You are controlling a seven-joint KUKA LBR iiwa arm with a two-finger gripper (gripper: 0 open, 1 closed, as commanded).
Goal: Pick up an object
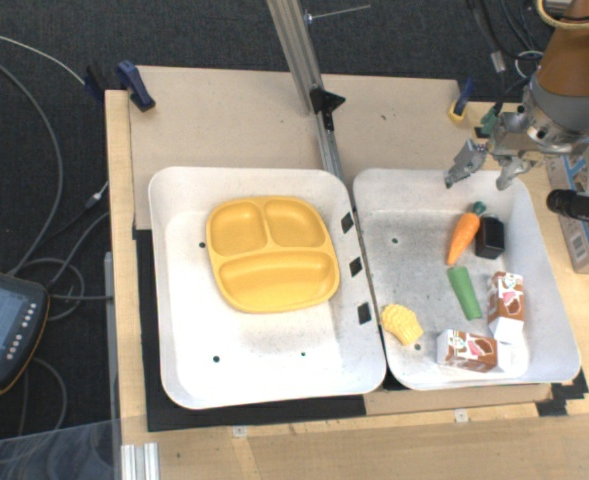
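The arm [572, 58] reaches in over the tabletop's [234, 118] far right corner, and its end effector [489, 166] hangs just above the far rim of the right bin [414, 208], its two grey fingers spread apart with nothing between them. Inside that bin, a carrot [463, 236] lies nearest the end effector (green top pointing toward the far edge), touching a small black block [490, 238] on its right. Just nearer than the carrot sits a green cylinder [464, 292]. Along the bin's right side stands a milk carton [508, 302], and a second carton [470, 350] lies flat in the near right corner. A yellow corn cob [402, 323] rests by the bin's left wall, toward the near edge. The left bin [194, 368] holds a yellow divided plate [271, 253], set toward its far side. A metal post [299, 43] rises from the tabletop's far edge, between the two bins.
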